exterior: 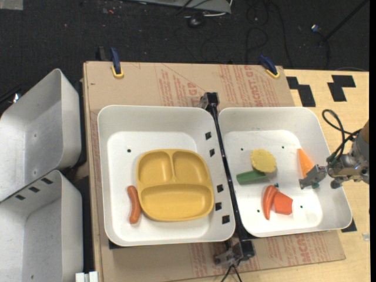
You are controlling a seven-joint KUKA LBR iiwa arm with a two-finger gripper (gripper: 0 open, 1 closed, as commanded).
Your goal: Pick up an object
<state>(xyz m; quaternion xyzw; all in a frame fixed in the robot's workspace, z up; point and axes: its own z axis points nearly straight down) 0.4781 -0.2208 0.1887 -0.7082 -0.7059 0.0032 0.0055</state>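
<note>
The grey metal end effector (320, 178), at the right rim of the shallow white right bin (333, 157), is too small to judge; its arm is cut off beyond.

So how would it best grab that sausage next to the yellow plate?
Probably from straight above, fingers closing across the middle of the sausage. It lies flat and long, running along the plate edge, so its narrow width suits a pinch; the plate side looks tight.

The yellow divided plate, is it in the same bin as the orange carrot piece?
No, the yellow divided plate lies in the left bin, while the orange carrot piece lies in the right bin.
</note>
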